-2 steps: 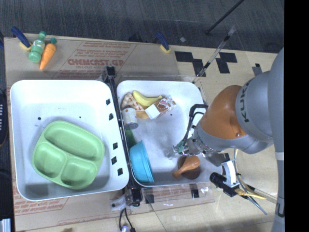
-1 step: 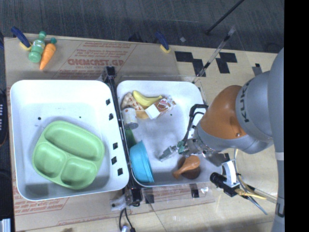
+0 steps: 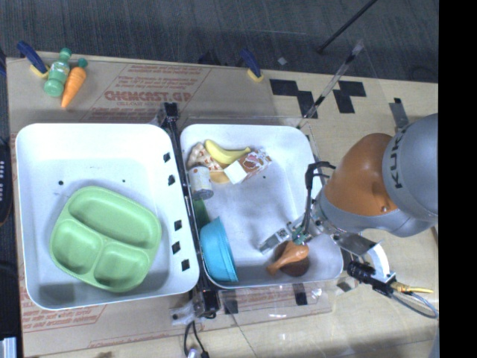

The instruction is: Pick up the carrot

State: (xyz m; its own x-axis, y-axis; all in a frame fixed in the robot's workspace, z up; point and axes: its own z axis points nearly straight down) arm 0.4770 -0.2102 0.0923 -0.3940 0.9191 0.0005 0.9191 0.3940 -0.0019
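We are working gripper (image 3: 282,241) low in front right corner of right bin (image 3: 253,215), just beside carrot (image 3: 289,256). Carrot is lying near front wall, blue bowl (image 3: 218,252) to its left. We cannot tell whether gripper is parted or closed. We are aiming to straddle carrot's narrow width, keeping clear of wall.

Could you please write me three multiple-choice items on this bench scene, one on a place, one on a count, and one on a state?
1. Where does the green divided tray lie?
A. left bin
B. right bin
C. on the cardboard

2. How many compartments does that tray have?
A. two
B. three
C. five

3. How does the blue bowl sit?
A. flat on its base
B. tipped on edge against the right bin's left wall
C. upside down on the tray

Answers: 1 A, it lies on the left bin's floor. 2 B, one long section and two smaller ones show. 3 B, its rim leans at the right bin's left wall.
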